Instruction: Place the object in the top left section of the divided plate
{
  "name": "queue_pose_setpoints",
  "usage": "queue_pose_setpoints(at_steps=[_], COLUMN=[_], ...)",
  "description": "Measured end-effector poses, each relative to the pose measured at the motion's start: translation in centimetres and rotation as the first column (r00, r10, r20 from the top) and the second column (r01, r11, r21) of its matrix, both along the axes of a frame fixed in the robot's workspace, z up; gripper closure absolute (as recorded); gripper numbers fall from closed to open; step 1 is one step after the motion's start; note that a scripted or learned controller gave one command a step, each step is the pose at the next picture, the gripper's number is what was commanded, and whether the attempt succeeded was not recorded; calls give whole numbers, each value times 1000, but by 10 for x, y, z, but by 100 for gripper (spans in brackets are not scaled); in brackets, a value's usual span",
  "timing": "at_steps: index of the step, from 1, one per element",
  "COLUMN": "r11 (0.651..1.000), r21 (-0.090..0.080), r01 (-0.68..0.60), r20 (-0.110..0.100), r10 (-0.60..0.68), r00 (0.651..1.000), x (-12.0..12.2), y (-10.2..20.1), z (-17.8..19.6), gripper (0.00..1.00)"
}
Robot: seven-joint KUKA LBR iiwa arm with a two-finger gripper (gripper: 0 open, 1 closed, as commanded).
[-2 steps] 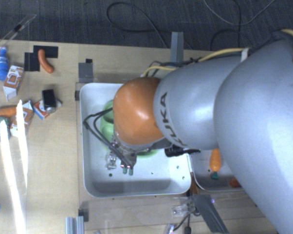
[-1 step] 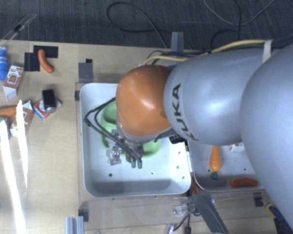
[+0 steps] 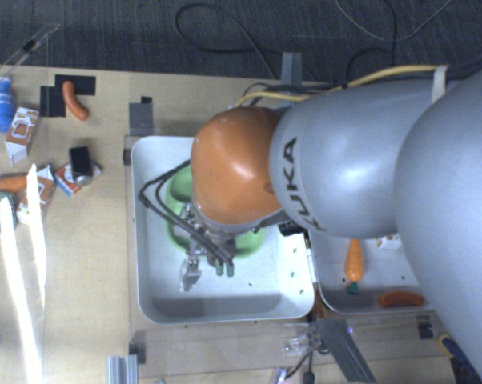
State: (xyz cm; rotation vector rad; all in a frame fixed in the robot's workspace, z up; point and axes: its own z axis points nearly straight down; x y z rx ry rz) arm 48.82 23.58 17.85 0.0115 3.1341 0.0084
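Two bins sit side by side, and the pincer (image 3: 207, 270) hangs low over the left bin (image 3: 145, 294), pointing down at bare white floor. Just behind it and partly under the wrist lies the green plate (image 3: 177, 186), most of it covered by the arm's orange band (image 3: 233, 162), so its sections cannot be read. Whether the pincer is apart or together I cannot tell, nor whether it carries anything.

Well off to the pincer's right, in the right bin (image 3: 329, 298), lie a carrot (image 3: 353, 261) and, beyond it, a red piece (image 3: 401, 298). One of these is likely the thing to be placed. If so, the arm is low here either to release something or after a failed try.
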Motion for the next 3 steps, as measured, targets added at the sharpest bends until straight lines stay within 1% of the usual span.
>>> queue_pose_setpoints(at_steps=[1,2,3], r11=[1000,1000,1000], r21=[5,5,11], r01=[4,4,8], r20=[7,7,14], r10=[-4,-4,-9], r00=[1000,1000,1000], x=[2,2,4], y=[1,1,3], z=[12,11,23], gripper=[100,0,100])
